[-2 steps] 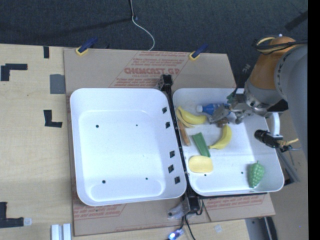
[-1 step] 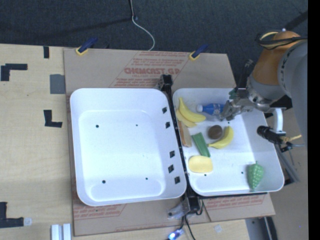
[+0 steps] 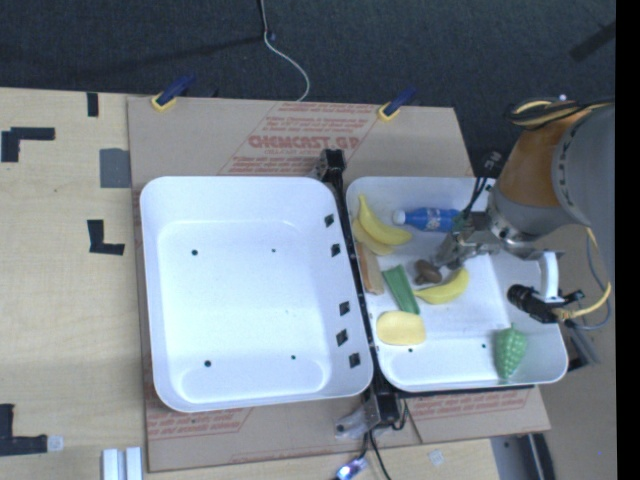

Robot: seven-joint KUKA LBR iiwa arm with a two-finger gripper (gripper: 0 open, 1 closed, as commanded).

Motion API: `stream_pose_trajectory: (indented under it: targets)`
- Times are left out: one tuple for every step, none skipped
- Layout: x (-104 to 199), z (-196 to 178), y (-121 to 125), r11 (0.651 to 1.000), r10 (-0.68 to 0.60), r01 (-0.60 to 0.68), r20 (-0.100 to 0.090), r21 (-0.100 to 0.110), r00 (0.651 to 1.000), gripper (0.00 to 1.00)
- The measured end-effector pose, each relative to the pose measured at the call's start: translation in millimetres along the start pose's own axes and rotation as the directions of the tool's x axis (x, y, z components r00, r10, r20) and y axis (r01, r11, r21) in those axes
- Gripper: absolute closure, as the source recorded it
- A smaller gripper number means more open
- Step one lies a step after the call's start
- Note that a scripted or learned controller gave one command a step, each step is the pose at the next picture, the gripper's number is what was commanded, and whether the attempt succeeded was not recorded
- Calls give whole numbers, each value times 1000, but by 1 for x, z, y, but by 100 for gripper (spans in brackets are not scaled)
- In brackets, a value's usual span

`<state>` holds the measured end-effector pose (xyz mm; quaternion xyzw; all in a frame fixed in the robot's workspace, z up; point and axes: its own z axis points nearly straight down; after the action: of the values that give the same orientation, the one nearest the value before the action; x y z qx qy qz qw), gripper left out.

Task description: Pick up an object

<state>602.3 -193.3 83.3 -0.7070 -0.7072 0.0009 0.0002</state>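
The right bin (image 3: 470,363) holds a yellow banana (image 3: 378,228) at its far left, a blue and white bottle (image 3: 428,218) at the back, a green stick (image 3: 402,290), a second banana (image 3: 446,287), a yellow lemon-like piece (image 3: 401,328), a tan strip (image 3: 369,270) along the left wall and a green ridged object (image 3: 510,352) at the front right. My gripper (image 3: 447,257) reaches in from the right, low over the middle of this bin, just above the second banana. A small brownish thing (image 3: 429,269) sits at its tips; whether it is held is unclear.
The left bin (image 3: 160,268) stands beside the right one, their walls meeting in a black-clipped seam (image 3: 345,268). Both rest on a cardboard sheet (image 3: 290,138). The arm's orange band (image 3: 535,163) and grey body hang over the right bin's right side.
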Motion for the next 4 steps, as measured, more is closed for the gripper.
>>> stream_pose_trajectory:
  targets:
    - [25, -3, -39, 1000, 0, 0, 0, -3, 1000, 100]
    - [5, -2, -21, 1000, -2, 2, -2, -2, 1000, 100]
    - [48, -2, -122, 1000, 1, -1, -2, 0, 1000, 100]
    - [14, -105, -118, 1000, 1, -1, 3, -8, 1000, 100]
